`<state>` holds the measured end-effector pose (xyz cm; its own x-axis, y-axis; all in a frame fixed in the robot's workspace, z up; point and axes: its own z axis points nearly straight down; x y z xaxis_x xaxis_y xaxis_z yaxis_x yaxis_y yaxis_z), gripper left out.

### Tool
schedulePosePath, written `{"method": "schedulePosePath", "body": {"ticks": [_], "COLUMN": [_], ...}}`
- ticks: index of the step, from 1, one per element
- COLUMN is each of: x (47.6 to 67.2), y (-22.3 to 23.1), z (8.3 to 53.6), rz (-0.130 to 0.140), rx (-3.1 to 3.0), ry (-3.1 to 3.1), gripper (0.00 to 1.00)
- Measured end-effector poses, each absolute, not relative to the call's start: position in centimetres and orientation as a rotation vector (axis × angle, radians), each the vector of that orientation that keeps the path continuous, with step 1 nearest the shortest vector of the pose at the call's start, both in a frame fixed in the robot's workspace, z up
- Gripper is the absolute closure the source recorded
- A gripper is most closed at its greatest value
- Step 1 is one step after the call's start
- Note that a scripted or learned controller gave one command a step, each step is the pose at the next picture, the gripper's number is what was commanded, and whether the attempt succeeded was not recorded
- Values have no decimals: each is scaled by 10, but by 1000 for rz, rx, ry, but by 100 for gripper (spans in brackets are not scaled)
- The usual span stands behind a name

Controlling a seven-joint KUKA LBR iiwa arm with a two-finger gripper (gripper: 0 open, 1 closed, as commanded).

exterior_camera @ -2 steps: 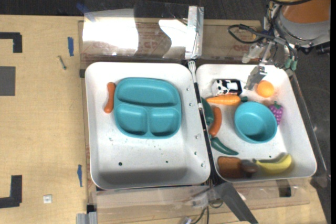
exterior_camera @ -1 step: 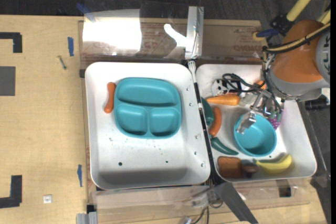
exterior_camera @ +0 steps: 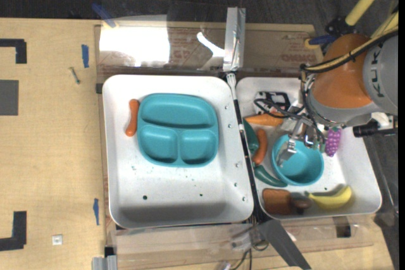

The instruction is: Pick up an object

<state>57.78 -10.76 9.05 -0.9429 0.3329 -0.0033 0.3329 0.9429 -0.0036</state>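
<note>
Tan board counter (exterior_camera: 44, 155) under dark floor, carrying two shallow white bins side by side. In the left bin (exterior_camera: 177, 208): a teal divided plate (exterior_camera: 177, 129), and just beside its 9 o'clock edge an orange sausage (exterior_camera: 132, 118), long axis running 12 to 6. In the right bin (exterior_camera: 364, 180): a crowd of small things around a teal bowl (exterior_camera: 304, 167).

Reaching in from 3 o'clock, the grey and orange arm (exterior_camera: 342, 82). Hanging from it, the gripper (exterior_camera: 292, 147), placed over the bowl's rim at about 10 o'clock from the bowl's centre. Too much glare and clutter on the metal to tell whether wide or narrow; nothing seen clamped there.

Around the bowl:
- Purple grapes (exterior_camera: 333, 140) at 1 o'clock, close by the wrist.
- A carrot (exterior_camera: 262, 120) at 10 o'clock, long axis roughly 9 to 3.
- A banana (exterior_camera: 332, 197) at 5 o'clock, lying 9 to 3 along the near wall.
- A brown lump (exterior_camera: 275, 199) at 7 o'clock, touching the banana's end.

Likeliest target, by position: the bowl, directly below and slightly toward 4 o'clock of the gripper. Probably a rim pinch called for, with one side inside the wall and one outside. Risk of slipping on the smooth curved wall.
</note>
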Motion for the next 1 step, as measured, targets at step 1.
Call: {"method": "schedulePosePath", "body": {"ticks": [1], "x": [566], "y": [-96], "z": [91], "rz": [1], "rx": [724], "ry": [3043], "gripper": [0]}}
